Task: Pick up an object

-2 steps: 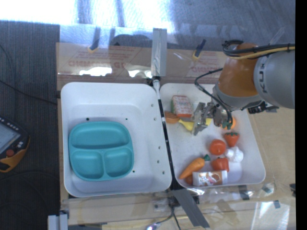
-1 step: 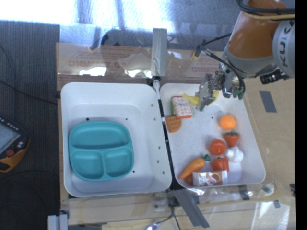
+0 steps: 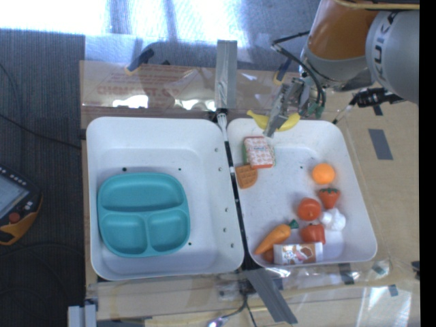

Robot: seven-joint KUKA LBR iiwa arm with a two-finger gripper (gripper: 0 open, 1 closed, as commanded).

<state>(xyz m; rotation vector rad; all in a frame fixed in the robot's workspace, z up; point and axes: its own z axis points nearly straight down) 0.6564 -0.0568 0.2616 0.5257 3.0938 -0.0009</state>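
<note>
Pincer [image 3: 274, 127]: upper centre-right, at right bin's [image 3: 354, 182] top rim, tips on banana [image 3: 291, 121]; spread or pressed together, can't tell. Carton [image 3: 259, 152] just below. Teal tray [image 3: 143, 213] in left bin [image 3: 136, 131], lower left.

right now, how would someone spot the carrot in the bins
Look in the right-hand shallow white bin, along its near edge. The orange toy carrot with a green top lies slanted just above the white labelled bottle. It is the only long tapered piece; its red and orange neighbours are round.
</note>
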